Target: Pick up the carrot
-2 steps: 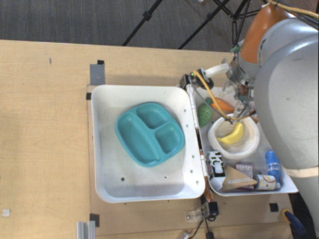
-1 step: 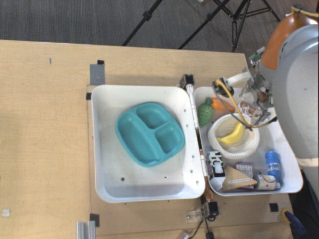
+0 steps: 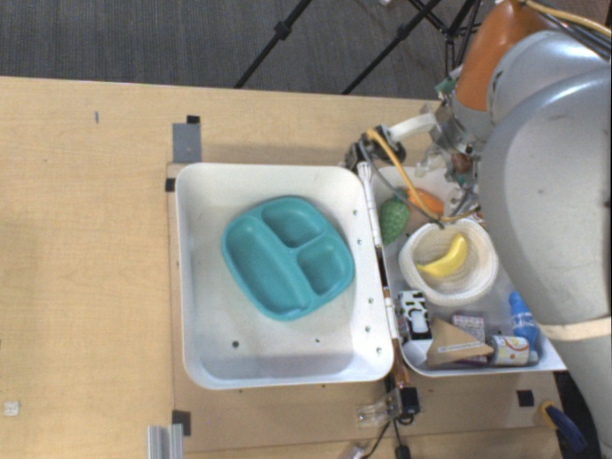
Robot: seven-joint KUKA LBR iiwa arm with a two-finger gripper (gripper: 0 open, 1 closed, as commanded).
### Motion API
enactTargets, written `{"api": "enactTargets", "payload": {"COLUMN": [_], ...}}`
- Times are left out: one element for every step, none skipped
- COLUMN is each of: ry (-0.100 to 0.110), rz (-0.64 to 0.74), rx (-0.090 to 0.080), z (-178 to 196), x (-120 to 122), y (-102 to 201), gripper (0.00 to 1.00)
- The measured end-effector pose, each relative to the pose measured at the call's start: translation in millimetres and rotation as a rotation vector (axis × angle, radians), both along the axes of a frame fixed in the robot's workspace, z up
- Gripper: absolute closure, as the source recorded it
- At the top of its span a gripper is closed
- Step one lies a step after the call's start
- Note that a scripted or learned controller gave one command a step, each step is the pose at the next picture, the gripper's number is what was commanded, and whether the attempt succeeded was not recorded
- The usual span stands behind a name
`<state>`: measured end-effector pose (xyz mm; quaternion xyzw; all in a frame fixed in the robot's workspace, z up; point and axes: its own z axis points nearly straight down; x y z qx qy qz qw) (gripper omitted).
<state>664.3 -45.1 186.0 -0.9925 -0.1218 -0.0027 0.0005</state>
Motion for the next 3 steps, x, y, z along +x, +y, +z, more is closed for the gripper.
{"api": "enactTargets", "payload": {"ry": [0.004, 0.0, 0.004], "rz": [0.017, 0.008, 0.127], "rx": [-0.001, 0.0, -0.002], "z": [-12, 0, -3], "x": [-26, -2, -21], "y": [-64, -11, -83], "gripper": [0.0, 0.0, 0.0]}}
